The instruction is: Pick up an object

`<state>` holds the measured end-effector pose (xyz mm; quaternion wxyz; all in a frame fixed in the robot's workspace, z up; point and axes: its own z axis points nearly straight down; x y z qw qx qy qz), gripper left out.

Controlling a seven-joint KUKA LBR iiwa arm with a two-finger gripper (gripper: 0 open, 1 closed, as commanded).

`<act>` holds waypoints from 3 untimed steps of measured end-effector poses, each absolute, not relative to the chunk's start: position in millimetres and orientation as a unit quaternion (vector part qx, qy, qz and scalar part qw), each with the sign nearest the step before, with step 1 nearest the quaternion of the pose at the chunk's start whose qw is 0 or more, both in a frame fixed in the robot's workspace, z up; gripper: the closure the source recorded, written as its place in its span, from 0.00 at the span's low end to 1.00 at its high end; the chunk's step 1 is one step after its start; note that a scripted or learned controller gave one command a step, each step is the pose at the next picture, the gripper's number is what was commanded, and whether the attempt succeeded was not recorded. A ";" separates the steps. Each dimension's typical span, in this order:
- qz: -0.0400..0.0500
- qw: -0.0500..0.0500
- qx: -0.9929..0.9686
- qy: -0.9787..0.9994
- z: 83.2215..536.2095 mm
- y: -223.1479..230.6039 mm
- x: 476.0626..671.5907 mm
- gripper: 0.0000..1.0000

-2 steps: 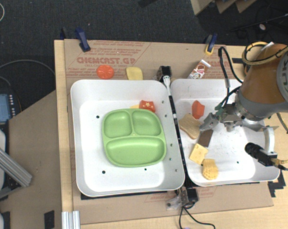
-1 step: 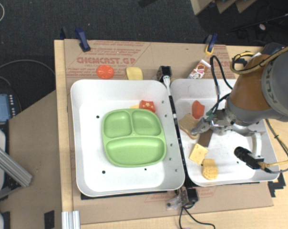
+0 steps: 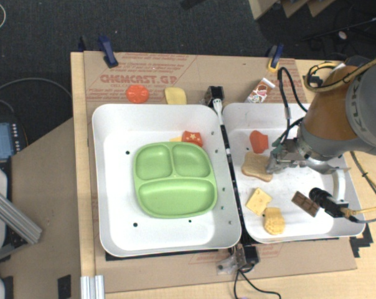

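The arm (image 3: pixel 337 114) reaches in from the right over the right bin (image 3: pixel 343 226), its gripper (image 3: pixel 276 161) low at the right edge of a toast slice (image 3: pixel 257 166) that lies near the bin's left wall. The gripper looks to be touching the toast, but the wrist hides its tips, so I cannot tell whether it is clenched or released, nor whether it grasps anything. In the same bin a red piece (image 3: pixel 259 141) lies just above the toast, a cheese wedge (image 3: pixel 258 200) below it, a waffle-like biscuit (image 3: pixel 274 220) touching the cheese at the front, and a chocolate bar (image 3: pixel 305 203) to the right. The left bin (image 3: pixel 113 229) holds a green divided plate (image 3: pixel 174 179), with a small red block (image 3: pixel 192 137) at its upper edge. On the bench (image 3: pixel 144 73) behind the bins lie an orange disc (image 3: pixel 137 94), a yellow piece (image 3: pixel 175 96) and a small packet (image 3: pixel 259 92).
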<state>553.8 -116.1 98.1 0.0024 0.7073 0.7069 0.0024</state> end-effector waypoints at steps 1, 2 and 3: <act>0.002 0.002 0.707 0.707 97.2 -116.0 553.4 0.00; 0.002 0.002 0.705 0.709 84.7 -93.6 639.5 0.00; 0.001 0.002 0.706 0.708 95.9 -95.8 637.2 1.00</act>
